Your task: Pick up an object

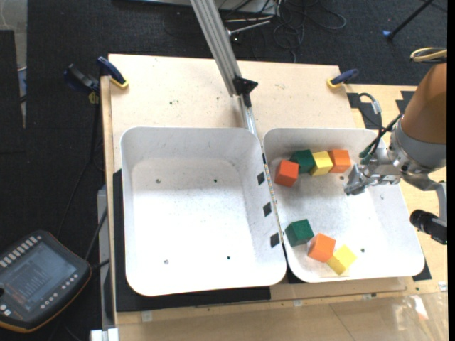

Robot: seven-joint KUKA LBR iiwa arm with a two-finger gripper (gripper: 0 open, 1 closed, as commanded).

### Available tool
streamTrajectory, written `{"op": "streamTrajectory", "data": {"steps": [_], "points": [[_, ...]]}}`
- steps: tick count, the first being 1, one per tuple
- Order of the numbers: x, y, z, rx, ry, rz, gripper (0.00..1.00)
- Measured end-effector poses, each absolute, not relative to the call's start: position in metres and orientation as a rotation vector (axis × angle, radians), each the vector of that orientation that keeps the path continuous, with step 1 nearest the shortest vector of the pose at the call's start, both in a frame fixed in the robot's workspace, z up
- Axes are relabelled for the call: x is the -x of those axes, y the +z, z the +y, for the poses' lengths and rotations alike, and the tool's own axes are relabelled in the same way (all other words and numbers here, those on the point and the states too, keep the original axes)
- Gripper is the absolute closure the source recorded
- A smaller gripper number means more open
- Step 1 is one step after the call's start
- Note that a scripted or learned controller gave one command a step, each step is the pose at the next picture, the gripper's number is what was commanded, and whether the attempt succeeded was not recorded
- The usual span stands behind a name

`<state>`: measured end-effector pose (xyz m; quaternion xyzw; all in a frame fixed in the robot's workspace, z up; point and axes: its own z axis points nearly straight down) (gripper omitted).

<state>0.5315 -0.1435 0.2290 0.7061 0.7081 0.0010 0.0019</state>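
The right bin [387, 222] holds several small blocks. Near its back sit an orange block [287, 172], a green block [303, 160], a yellow block [322, 163] and another orange block [340, 160] in a loose row. Toward the front lie a green block [299, 231], an orange block [321, 247] and a yellow block [342, 258]. My gripper [355, 186] hangs over the right bin's right half, just right of and below the back row, apart from every block. Nothing shows between its fingers.
The left bin [142, 212] stands beside the right one, sharing a middle rim. A slanted metal rail [217, 38] runs from the top down to the bins' junction. A pendant [32, 279] lies at the lower left, off the bench.
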Motion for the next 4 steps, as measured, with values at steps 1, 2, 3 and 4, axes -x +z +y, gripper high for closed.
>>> {"op": "streamTrajectory", "data": {"steps": [1,2,3,4], "points": [[-0.543,0.240,-0.091,-2.211,0.005,2.230,1.00],[-0.553,0.241,-0.030,-2.211,0.004,2.232,1.00],[-0.578,0.246,0.025,-2.211,0.005,2.231,1.00],[-0.598,0.241,0.086,-2.212,0.004,2.230,1.00]]}}
